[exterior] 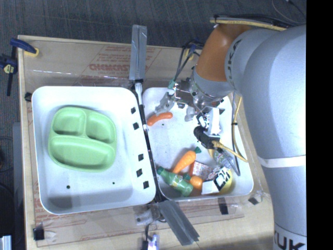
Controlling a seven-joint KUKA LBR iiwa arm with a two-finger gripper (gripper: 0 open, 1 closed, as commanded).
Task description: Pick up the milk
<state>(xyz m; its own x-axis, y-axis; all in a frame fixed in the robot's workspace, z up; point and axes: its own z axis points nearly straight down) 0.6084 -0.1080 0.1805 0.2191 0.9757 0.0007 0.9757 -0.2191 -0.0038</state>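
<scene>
The milk point(222, 178) looks like a small white carton with black patches. It lies in the right bin's point(171, 139) near right corner, leaning on a yellow item point(230, 185). My gripper point(164, 103) hangs over the far left part of that bin, just above an orange sausage point(158, 118). It is well away from the milk. Nothing shows between its tips.
An orange carrot point(184, 161), a green bottle point(175, 179), a small orange piece point(196, 182) and a red-and-white packet point(200, 168) crowd the near end of the right bin. The left bin point(47, 191) holds a green divided tray point(83, 137).
</scene>
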